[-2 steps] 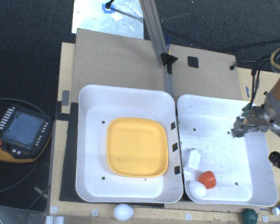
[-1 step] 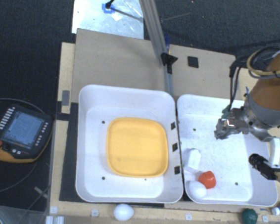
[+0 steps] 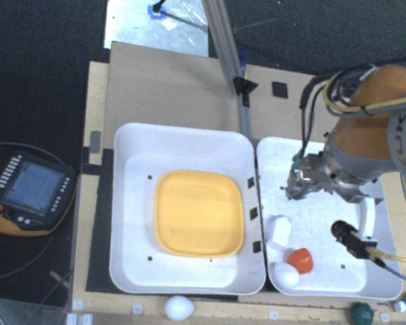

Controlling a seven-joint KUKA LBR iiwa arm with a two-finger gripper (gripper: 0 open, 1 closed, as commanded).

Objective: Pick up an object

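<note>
Camera view: gripper [image 3: 298, 184] fingertips blurred against right bin [image 3: 381, 289]

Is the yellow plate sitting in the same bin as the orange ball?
No, the yellow plate lies in the left bin, the orange ball in the right bin.
</note>
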